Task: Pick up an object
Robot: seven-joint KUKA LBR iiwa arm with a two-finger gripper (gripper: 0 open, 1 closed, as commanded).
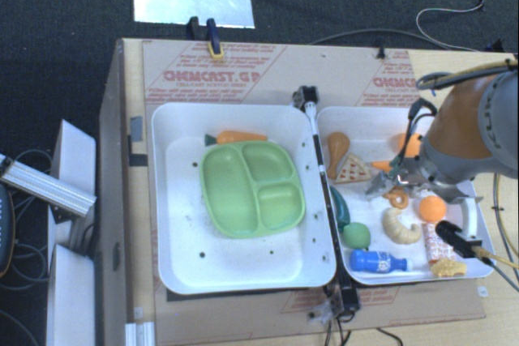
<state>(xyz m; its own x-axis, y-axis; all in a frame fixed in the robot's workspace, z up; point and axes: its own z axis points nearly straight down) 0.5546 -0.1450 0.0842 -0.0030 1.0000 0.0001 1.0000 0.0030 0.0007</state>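
My gripper (384,185) hangs low over the middle of the right bin (369,126), on the grey arm with its orange band coming in from the right. Directly beside it, on its right, lies a small brown pretzel (397,197). Close by are a waffle-patterned pizza slice (353,168), an orange ball (432,209) and a pale croissant (400,225). The arm partly hides an orange piece (409,144) at the back. I see nothing held in the gripper.
The right bin also holds a drumstick (336,146), a green ball (355,235), a blue bottle (379,261), a wrapped bar (439,255) and a dark green item (339,207). In the left bin (182,255) are a green divided plate (251,188) and a carrot (239,137).
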